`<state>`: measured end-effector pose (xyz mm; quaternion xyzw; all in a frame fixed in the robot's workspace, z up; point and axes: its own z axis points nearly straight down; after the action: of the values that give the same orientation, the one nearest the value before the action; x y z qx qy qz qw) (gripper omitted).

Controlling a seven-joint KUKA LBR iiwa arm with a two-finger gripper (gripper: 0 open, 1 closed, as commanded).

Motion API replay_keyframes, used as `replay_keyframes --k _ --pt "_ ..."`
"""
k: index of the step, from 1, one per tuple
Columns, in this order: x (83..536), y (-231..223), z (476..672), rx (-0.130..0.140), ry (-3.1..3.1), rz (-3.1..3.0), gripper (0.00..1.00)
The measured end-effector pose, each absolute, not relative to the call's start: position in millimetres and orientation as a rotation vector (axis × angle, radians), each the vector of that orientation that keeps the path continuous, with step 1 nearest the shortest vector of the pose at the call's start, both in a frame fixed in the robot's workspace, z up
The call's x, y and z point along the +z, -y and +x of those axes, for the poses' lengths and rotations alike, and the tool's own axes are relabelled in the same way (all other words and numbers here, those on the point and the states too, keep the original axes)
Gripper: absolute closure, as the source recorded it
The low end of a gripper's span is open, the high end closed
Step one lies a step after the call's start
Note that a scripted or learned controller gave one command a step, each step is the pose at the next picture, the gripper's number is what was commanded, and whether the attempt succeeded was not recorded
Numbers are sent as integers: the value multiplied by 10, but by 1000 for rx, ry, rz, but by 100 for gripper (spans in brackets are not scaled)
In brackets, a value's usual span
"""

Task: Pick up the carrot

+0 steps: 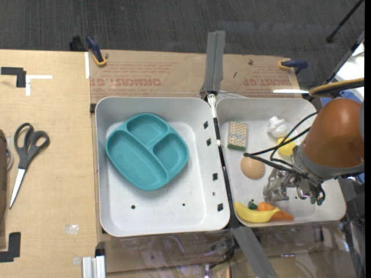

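The carrot (pixel 277 212) lies unlifted at the right bin (pixel 324 106)'s near edge, beside the banana (pixel 255 212). The gripper (pixel 279 189) hovers just above; finger state unclear.

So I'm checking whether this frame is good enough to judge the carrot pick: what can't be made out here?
- Hand: small and tangled with cables; its grip state is unreadable.
- Carrot: partly covered by the banana and lying under the hand, so its full length is hidden.
- Yellow item: mostly hidden by the arm and cables; cannot be identified.
- White item: too small and pale against the right bin to identify.
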<state>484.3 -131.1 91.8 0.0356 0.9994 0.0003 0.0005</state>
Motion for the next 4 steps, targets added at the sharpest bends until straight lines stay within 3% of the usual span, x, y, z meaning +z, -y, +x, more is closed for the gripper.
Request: replay_keyframes --k 1,4 --pt "1444 1045 4801 0 -3133 -178 100" --pt "1722 1028 4864 -4 -3121 -187 100"
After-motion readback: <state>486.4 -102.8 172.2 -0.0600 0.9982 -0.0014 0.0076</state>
